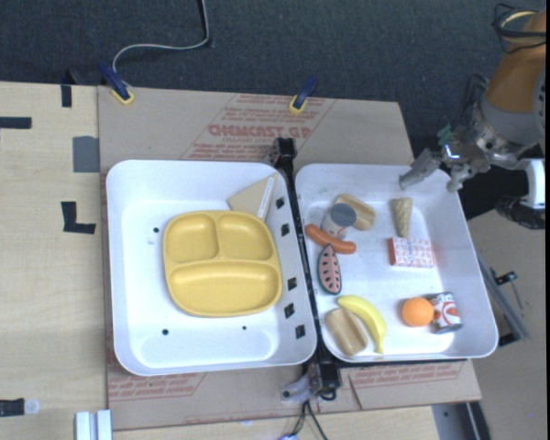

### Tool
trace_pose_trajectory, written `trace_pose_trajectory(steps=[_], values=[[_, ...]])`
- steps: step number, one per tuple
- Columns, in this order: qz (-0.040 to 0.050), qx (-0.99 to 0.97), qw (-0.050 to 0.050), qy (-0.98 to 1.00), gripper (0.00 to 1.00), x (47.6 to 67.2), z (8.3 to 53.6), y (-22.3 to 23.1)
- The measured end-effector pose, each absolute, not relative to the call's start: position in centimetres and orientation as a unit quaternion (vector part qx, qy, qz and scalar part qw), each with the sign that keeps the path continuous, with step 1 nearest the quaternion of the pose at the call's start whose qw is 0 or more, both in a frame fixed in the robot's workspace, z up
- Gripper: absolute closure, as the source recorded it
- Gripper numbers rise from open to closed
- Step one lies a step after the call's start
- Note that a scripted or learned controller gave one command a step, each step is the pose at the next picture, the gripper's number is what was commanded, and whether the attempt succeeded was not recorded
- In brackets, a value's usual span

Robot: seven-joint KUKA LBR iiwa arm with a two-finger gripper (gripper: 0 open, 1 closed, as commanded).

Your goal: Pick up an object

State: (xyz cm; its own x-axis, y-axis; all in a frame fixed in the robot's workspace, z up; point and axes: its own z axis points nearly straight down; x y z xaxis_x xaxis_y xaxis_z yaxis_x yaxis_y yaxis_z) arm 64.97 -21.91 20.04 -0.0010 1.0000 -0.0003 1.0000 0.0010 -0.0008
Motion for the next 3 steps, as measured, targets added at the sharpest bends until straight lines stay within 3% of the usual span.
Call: trace_pose_trajectory(steps=[1,2,3], values=[[0.0007,-0.706,-0.001,-0.708,0.00,66.7,9.4,-16.9],[-0.0012,-0.706,-0.002,-0.708,0.00,66.9,8.8,-12.9],[-0.0014,-0.706,-0.002,-0.708,1.00,67.0,9.9,-12.9]])
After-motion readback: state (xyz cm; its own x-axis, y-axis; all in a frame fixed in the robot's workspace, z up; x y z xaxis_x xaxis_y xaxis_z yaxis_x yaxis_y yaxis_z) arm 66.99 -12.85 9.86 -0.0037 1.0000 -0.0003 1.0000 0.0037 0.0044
